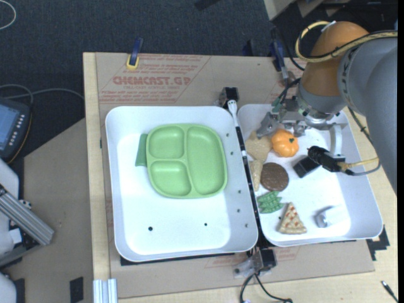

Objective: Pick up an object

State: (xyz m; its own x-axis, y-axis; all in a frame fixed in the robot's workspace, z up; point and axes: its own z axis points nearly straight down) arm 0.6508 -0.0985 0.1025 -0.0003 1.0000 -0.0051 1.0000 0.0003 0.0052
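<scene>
several small items are crowded in the right bin [363, 223], the orange fruit [285, 144] lodged directly beneath the gripper [282, 124], finger state undeterminable; a slip is risked by roundness and the touching neighbours.

Left bin [123, 188]: one divided plate [187, 160], lying toward its rear half. Right bin [360, 197], under my arm: toy orange [285, 144] at the rear, just below my gripper [285, 124]; round patty [274, 177] in front of the orange; bread piece [257, 149] left of the orange; pea pod [269, 201] in front of the patty; pizza slice [291, 219] nearest the front edge; small metal piece [323, 217] right of the pizza slice.
</scene>
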